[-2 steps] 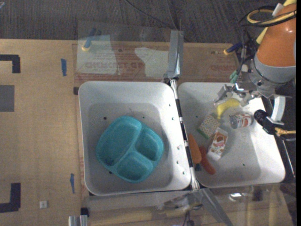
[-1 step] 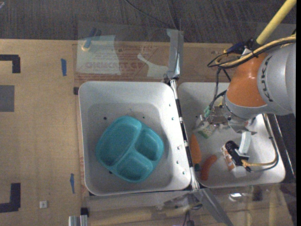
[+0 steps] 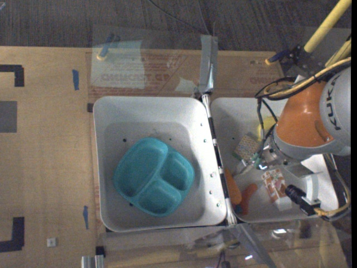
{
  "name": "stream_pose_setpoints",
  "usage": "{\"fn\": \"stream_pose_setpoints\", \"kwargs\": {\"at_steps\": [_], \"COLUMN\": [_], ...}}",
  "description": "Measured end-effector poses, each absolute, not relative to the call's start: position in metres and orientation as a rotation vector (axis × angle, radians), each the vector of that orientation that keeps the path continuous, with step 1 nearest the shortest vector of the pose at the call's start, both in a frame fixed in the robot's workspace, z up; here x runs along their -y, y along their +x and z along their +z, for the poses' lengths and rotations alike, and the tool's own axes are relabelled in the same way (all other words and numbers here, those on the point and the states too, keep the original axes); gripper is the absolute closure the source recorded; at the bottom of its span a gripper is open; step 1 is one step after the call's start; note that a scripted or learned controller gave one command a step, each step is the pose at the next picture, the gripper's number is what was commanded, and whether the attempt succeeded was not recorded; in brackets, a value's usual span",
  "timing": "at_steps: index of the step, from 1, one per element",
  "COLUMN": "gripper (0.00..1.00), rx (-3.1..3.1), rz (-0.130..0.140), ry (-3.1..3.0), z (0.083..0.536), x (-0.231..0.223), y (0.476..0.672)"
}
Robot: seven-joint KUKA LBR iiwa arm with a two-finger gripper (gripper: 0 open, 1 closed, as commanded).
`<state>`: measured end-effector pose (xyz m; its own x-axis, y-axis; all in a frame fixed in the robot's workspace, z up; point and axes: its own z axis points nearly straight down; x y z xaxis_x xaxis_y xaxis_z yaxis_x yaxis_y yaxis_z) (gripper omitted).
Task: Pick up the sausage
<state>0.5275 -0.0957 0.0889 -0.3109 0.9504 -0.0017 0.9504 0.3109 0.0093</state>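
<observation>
The sausage (image 3: pixel 248 195), a short red-orange piece, lies tilted near the front left corner of the right bin (image 3: pixel 223 113). My gripper (image 3: pixel 260 161) hangs below the orange-banded wrist over the middle of that bin. It is up and to the right of the sausage and apart from it. The wrist hides much of the gripper.
An orange carrot-like piece (image 3: pixel 232 188) lies along the right bin's left wall beside the sausage. A speckled tan cracker (image 3: pixel 245 146), a yellow item (image 3: pixel 262 128) and a red-and-white striped piece (image 3: pixel 272 182) lie near the gripper. The left bin (image 3: pixel 106 149) holds a teal divided plate (image 3: pixel 154 176).
</observation>
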Motion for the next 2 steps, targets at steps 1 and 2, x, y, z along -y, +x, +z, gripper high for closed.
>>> {"fn": "stream_pose_setpoints", "kwargs": {"at_steps": [1, 2], "gripper": [0.0, 1.0], "rx": [-2.545, -2.537], "rz": [0.009, 0.014], "ry": [1.825, 1.828], "z": [0.089, 0.1], "x": [0.107, 0.108], "y": [0.483, 0.484]}}
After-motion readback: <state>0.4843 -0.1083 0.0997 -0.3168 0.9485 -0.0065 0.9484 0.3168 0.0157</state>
